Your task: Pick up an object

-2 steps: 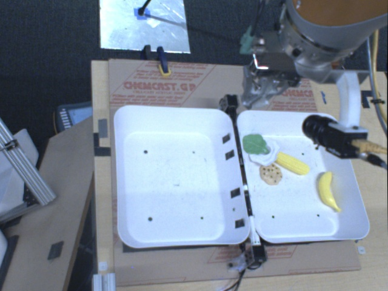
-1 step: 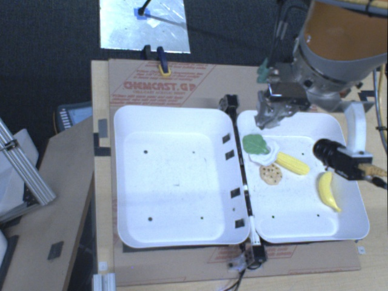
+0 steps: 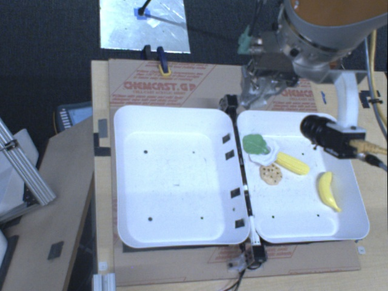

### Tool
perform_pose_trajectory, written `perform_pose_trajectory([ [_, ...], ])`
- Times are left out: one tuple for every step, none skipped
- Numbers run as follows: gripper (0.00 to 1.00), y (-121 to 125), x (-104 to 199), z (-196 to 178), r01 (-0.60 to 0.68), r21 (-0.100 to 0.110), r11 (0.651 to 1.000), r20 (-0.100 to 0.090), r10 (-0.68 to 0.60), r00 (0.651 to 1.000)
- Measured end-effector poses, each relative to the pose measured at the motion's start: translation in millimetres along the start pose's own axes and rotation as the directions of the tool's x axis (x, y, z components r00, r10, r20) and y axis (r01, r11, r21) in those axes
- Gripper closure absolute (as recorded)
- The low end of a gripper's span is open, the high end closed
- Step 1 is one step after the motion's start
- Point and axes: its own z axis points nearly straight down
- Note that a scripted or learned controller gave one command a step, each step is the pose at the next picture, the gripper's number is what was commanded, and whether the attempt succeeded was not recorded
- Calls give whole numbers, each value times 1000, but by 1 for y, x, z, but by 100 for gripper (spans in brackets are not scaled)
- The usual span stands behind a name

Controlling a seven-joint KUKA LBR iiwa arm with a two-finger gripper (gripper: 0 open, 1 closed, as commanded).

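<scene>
- Nearest on the bench (image 3: 182, 256), two white bins are counted: the left bin (image 3: 176, 187) and the right bin (image 3: 300, 220), touching along the middle seam.
- Everything pickable is found in the right bin, five things in all: one banana (image 3: 327, 191), one cookie (image 3: 271, 174), one corn cob (image 3: 292, 163), one green piece (image 3: 255, 143) and one white piece (image 3: 268, 157).
- The banana is seen alone toward the right edge, well apart from the rest, so that'd be judged the easy grab tbh.
- The other four are bunched by the seam edge. The green piece is rested on the white piece, with the corn cob and cookie just beside it or touching.
- What could go wrong: if that cluster is gone for, two things could be pinched at once or a neighbour shoved aside, because they're packed so tight. The flat cookie could also be slipped off.
- Too close to the seam wall and the bin rim could be clipped on the way down.
- Farther back, the gripper (image 3: 262, 90) is hung above the far edge of the right bin, over none of the objects yet. It's blurred, so open or closed can't be told, and nothing is seen in it.
</scene>
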Motion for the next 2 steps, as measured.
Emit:
perform_pose_trajectory([
  [100, -1, -51, 65, -12, 11, 1000, 5, 12, 1000],
  [100, 0, -7, -1, 0, -1, 1000, 0, 0, 1000],
])
